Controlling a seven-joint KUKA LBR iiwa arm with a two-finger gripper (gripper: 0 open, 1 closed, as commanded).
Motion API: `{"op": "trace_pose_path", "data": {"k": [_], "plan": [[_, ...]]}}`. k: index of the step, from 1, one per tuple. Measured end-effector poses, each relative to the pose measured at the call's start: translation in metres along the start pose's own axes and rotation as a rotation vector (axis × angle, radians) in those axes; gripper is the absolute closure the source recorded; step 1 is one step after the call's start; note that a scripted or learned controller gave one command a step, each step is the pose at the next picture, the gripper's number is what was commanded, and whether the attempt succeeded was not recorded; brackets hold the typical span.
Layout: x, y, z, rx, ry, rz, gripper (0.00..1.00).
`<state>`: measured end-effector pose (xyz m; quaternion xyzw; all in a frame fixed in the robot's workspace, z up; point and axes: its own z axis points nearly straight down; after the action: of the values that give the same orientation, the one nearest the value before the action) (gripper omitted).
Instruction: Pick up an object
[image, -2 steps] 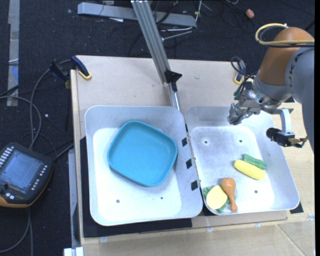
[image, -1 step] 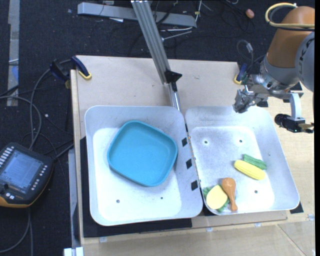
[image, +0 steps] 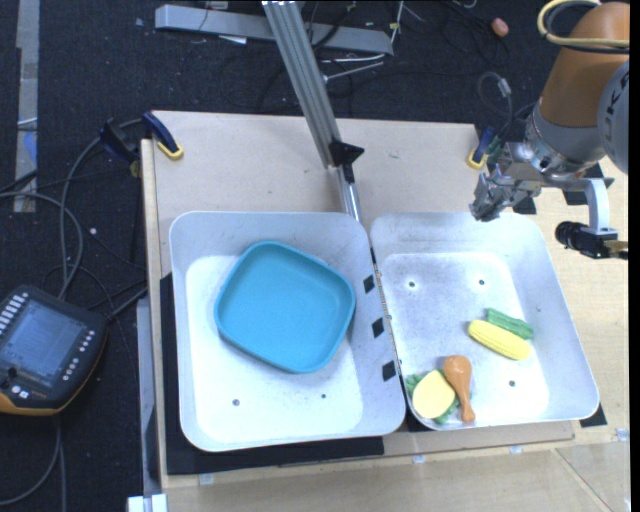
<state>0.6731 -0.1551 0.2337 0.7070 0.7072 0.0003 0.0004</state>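
Note:
In the right bin (image: 540, 260) lie a yellow corn cob with a green husk (image: 500, 337), an orange-brown drumstick-like toy (image: 459, 380) and a yellow-green fruit-like toy (image: 433, 395) near the front left corner. A blue square plate (image: 285, 305) rests in the left bin (image: 200, 400). My gripper (image: 487, 207) hangs over the back edge of the right bin, well away from the toys, with nothing visible between its fingers.
A slanted metal pole (image: 315, 95) rises behind the bins. Yellow-tipped clamps (image: 165, 145) sit at the bench's back corners. A teach pendant (image: 40, 345) and cables lie on the floor to the left.

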Motion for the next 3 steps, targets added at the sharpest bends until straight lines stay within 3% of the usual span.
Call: {"op": "trace_pose_path", "data": {"k": [3], "plan": [[0.151, -0.08, 0.018, 0.002, 0.001, -0.004, 1.0]]}}
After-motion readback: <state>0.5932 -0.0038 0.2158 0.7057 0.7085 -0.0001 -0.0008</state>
